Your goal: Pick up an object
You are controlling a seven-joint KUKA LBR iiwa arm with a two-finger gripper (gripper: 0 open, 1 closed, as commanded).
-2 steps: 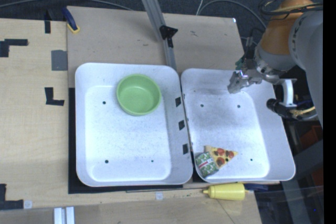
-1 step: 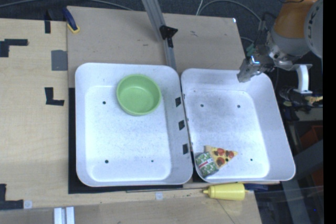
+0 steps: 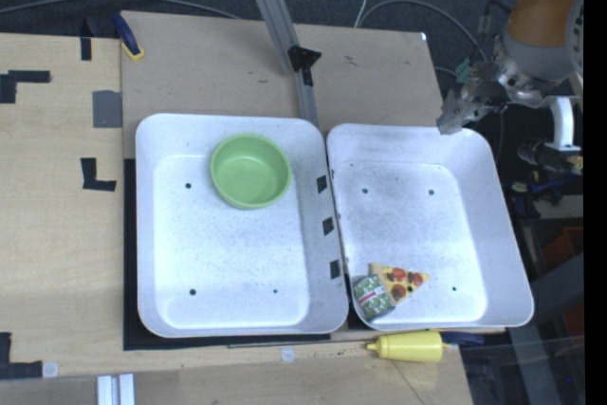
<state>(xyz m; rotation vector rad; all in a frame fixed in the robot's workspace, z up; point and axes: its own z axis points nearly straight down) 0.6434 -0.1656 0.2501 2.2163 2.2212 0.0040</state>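
A green bowl sits in the upper part of the left white bin. In the right white bin, near its lower left corner, lie a toy pizza slice and a small green patterned can, touching each other. A yellow bottle lies on the bench just below the right bin's front rim. My gripper hangs over the right bin's upper right corner, far from all of these, with nothing visible in it.
A grey metal pole slants down from the top to the gap between the bins. Cables loop across the bench behind the right bin. A blue and yellow clamp sits at the bench's upper left.
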